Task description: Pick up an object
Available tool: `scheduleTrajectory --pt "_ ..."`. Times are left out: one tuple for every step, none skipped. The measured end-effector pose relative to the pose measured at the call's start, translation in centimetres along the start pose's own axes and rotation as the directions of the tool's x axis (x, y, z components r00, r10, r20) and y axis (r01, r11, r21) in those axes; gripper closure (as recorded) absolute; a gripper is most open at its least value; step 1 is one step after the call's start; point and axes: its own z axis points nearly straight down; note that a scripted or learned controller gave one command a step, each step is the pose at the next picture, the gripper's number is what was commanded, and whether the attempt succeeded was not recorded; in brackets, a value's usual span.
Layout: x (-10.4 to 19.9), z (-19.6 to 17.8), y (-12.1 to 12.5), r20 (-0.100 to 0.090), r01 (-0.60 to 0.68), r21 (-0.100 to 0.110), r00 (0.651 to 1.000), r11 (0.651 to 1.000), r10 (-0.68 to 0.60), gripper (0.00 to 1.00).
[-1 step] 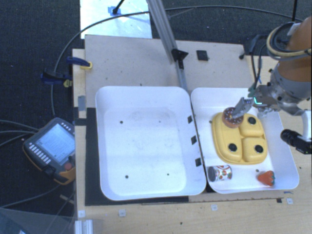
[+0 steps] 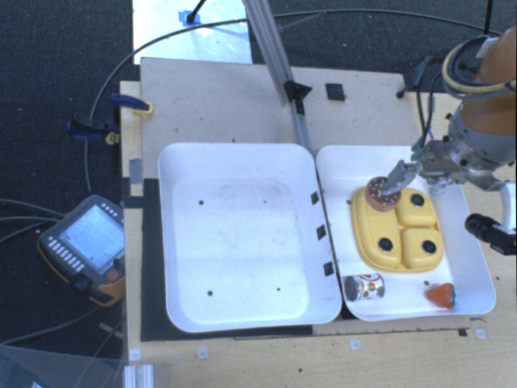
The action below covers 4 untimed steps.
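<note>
**Closing in on the doughnut**

Reaching into the right bin [image 2: 477, 293], we have the gripper [image 2: 391, 186] low over a small brown doughnut [image 2: 380, 193] that sits on the far-left corner of a yellow tray [image 2: 400, 233]. The fingertips look to be at the doughnut's right edge or on it; we cannot tell how far apart they stand, nor whether anything is between them, so we count nothing as held.

To do this step well, we judge the tips should straddle the ring across its width, one at each side, and come down enough to catch its sides rather than skate over the top. The tray beneath is probably light and may lift or slide if a finger hooks its rim, so the descent wants to stop short of pressing into it.

Nearer us in the same bin lie a small can [image 2: 364, 287] on its side and a red strawberry [image 2: 441, 296], both well apart from the gripper. The left bin [image 2: 174, 217] lies beside, across the shared rims.
</note>
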Motion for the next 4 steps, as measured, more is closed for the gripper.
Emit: scheduleTrajectory --pt "-0.1 4.2 -0.1 0.001 -0.003 0.003 1.0 1.0 0.003 0.0" --pt "0.3 10.3 0.3 0.0 -0.003 0.005 1.0 1.0 0.003 0.0" --pt "0.0 16.4 0.6 0.001 -0.003 0.0 1.0 1.0 0.003 0.0" --pt "0.0 14.8 0.9 0.002 -0.001 -0.01 1.0 1.0 0.001 1.0"
